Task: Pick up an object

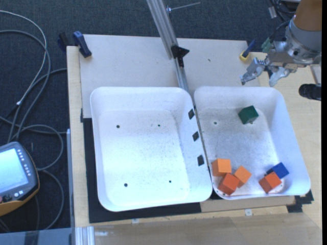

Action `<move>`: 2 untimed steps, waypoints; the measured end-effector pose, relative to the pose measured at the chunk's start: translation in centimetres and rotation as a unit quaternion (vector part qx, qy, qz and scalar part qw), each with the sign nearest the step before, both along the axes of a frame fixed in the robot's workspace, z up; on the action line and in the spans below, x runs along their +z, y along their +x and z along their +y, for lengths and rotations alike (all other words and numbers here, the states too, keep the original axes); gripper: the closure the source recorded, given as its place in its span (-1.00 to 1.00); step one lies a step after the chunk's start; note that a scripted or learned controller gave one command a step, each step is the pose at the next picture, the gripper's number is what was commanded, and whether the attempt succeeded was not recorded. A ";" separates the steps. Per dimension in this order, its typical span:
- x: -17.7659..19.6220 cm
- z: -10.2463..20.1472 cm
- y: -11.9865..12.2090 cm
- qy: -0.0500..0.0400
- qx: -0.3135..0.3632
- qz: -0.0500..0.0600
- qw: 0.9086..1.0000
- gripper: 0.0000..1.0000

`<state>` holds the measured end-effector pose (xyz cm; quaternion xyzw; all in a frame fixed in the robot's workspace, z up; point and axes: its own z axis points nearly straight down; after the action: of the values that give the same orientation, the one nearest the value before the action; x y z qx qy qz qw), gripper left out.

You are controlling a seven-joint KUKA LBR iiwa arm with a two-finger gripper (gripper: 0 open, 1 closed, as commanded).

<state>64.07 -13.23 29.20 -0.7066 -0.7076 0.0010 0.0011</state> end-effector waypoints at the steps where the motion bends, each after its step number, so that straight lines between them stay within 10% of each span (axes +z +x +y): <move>1: -11.1 -2.9 -2.6 0.001 -0.002 0.004 1.000 -1.00; 2: -16.3 -4.5 -1.1 0.000 0.000 -0.004 1.000 -1.00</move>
<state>62.93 -17.73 12.91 -0.7064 -0.7078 -0.0015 -0.0019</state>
